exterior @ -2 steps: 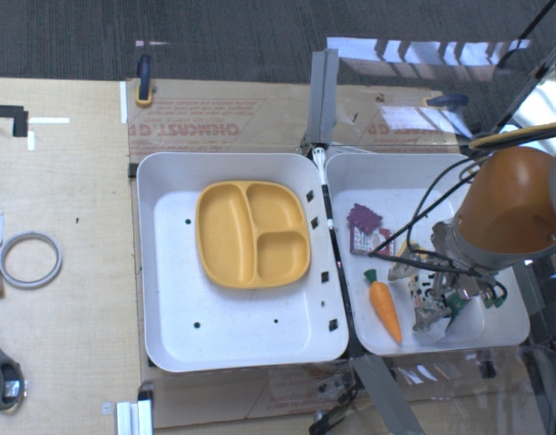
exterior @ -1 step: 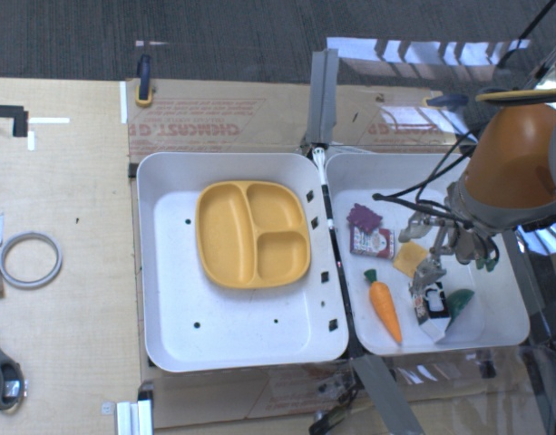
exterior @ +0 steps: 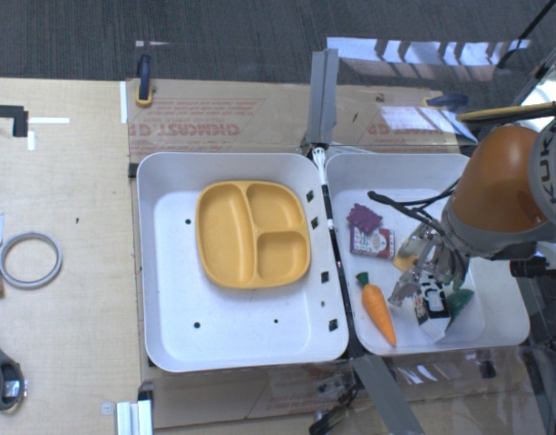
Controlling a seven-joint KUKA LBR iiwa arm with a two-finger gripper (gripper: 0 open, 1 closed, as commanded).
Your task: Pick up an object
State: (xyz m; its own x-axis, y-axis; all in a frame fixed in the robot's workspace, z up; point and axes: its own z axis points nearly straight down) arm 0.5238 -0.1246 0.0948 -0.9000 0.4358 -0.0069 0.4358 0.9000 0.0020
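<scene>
Red lettering runs upside down along the cardboard sheet (exterior: 200,116) behind the bins — too blurred to read.

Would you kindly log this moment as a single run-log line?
gripper: low in right bin, fingers unclear | carrot: beside it, loose | purple packet: right bin | yellow plate: left bin

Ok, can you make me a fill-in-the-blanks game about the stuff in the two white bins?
1. The yellow divided plastic plate lies in the ____ bin.
2. The toy carrot is coloured ____.
3. The plate has ____ compartments.
4. The small purple and white packet lies in the ____ bin.

Missing words: left; orange; three; right
</scene>
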